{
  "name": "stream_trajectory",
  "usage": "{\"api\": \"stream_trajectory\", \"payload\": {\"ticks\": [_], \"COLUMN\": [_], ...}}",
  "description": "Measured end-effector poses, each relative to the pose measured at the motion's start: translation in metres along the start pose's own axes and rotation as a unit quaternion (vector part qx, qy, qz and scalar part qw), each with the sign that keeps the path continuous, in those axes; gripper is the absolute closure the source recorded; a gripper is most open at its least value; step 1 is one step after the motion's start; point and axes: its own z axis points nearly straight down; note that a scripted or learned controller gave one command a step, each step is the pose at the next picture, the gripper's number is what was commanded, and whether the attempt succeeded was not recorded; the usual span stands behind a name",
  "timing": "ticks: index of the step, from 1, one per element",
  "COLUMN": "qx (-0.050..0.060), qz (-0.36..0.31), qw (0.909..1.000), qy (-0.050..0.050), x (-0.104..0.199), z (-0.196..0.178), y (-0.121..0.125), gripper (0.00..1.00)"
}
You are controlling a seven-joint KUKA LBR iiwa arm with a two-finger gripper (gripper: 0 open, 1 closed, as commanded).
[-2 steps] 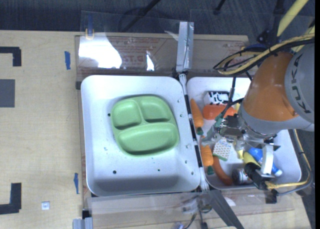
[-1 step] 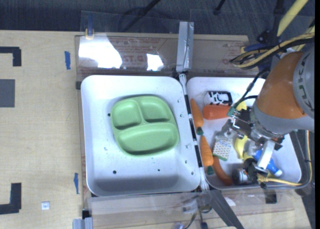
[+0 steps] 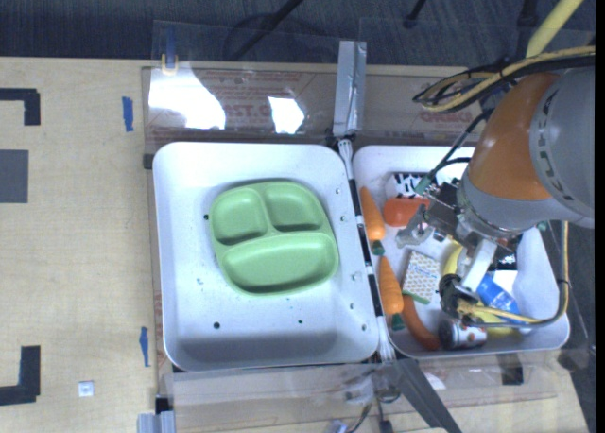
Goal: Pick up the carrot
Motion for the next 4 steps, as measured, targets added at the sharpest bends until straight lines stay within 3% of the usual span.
{"api": "stream_trajectory", "payload": {"ticks": [1,2,3,4], "qx": [0.002,0.000,0.000,0.000], "qz": [-0.146,-0.032,-0.032,-0.032], "qw": [0.9892,0.9995,0.9995,0.9995], "qy": [0.000,0.000,0.000,0.000], "x": [-0.047,0.012,0.012,0.012], "z": [0.008,0.008,-0.001,-0.001], "y": [0.000,-0.037,-0.037,-0.037], "gripper": [0.00,0.00,1.00,0.00]}}
